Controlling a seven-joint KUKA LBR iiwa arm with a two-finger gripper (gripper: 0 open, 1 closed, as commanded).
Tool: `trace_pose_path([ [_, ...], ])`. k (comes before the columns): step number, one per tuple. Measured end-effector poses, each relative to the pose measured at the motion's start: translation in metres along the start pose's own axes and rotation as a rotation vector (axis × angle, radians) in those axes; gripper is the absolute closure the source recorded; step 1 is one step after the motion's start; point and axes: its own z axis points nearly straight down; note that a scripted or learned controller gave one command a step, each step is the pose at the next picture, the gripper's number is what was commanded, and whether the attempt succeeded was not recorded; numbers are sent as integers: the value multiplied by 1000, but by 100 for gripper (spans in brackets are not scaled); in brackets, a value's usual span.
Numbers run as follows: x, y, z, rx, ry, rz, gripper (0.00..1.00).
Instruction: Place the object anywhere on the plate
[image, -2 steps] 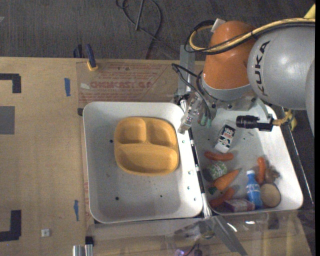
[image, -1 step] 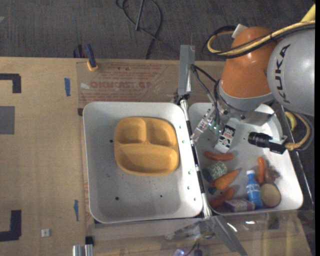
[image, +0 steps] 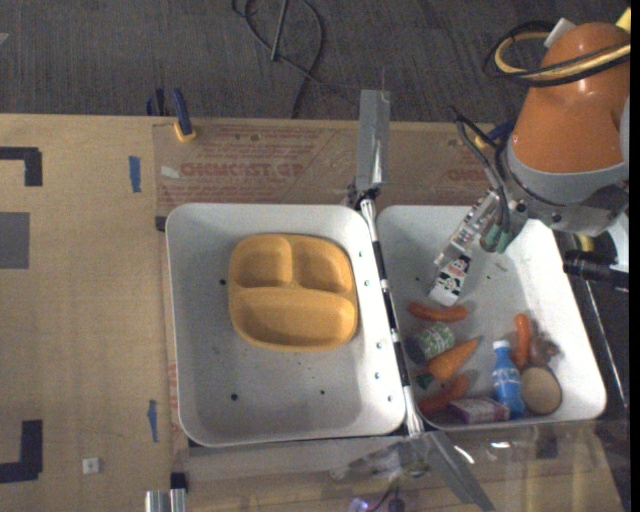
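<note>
Gripper over right white bin, fingers angled down-left, clamped on small white-and-black carton-like object; object raised above bin floor, just above red sausage-shaped toy. Yellow three-compartment plastic plate in left white bin, bare. Orange carrot toy, blue bottle, brown potato-like toy near right bin's front edge.
</note>
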Motion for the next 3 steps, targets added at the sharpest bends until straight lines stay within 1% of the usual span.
trace_pose_path([
  [1, 29, 54, 19, 1, 3, 114, 100],
  [2, 58, 155, 72, 0, 2, 246, 100],
  [3, 98, 156, -19, 1, 2, 281, 100],
])
